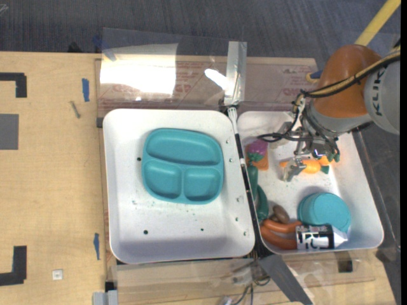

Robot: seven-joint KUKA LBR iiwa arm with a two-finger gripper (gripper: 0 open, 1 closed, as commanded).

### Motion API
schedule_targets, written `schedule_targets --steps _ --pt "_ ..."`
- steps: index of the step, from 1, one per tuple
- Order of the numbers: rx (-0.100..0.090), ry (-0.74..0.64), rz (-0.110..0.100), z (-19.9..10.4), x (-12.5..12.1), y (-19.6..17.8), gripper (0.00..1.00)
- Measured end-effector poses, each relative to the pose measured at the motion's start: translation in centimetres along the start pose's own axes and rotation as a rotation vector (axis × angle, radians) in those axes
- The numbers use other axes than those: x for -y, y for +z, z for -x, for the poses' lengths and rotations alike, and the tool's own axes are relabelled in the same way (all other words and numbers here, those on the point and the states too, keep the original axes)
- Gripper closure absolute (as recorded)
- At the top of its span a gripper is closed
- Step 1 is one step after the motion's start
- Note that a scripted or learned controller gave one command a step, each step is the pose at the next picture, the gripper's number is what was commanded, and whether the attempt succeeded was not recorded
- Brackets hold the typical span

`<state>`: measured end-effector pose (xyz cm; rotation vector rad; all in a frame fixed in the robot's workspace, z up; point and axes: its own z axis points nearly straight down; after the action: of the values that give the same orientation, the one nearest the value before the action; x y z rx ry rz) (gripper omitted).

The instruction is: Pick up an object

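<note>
Orange toy point(313, 165) lies against the lowered gripper point(294, 168).

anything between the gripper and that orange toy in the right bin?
Nothing visible. The gripper is low in the right bin, right beside the orange toy, on its left. The purple toy and teal cup lie off to the sides.
</note>
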<state>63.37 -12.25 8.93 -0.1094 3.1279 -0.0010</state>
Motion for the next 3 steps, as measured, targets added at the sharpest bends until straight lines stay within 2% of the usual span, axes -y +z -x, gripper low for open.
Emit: schedule_targets --steps 1,2,3 --pt "0.012 -0.002 -0.002 0.4 -0.1 -1.4 1.0" --pt "0.001 -0.339 0.001 1.3 -0.4 0.1 1.0" --pt "0.017 -0.348 -0.005 4.4 -3.9 -13.4 1.0"
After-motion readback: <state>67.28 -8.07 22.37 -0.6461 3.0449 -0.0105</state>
